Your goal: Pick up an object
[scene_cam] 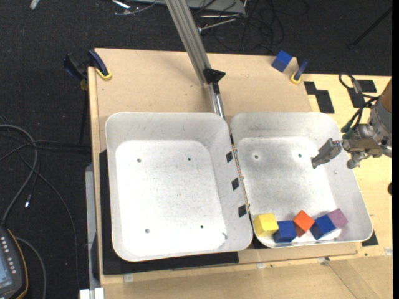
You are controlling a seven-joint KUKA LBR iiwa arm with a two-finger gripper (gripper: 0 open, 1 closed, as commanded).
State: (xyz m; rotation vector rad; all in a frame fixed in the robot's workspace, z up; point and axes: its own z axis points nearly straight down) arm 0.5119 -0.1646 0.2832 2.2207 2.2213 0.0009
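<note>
My gripper (341, 153) hangs with jaws apart, holding nothing, above the right bin (293, 124); the blocks (302, 224) at its near edge lie ungrasped.

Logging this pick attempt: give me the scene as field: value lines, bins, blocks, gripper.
bins: two white bins side by side, left bin, right bin
blocks: five in the right bin, clustered along its near edge
block colours, left to right: yellow block, blue block, orange block, dark blue block, purple block
gripper: over the right bin's right rim, apart from the blocks
fingers: spread, nothing between them
extra: a blue cube on the bench's far edge
</note>
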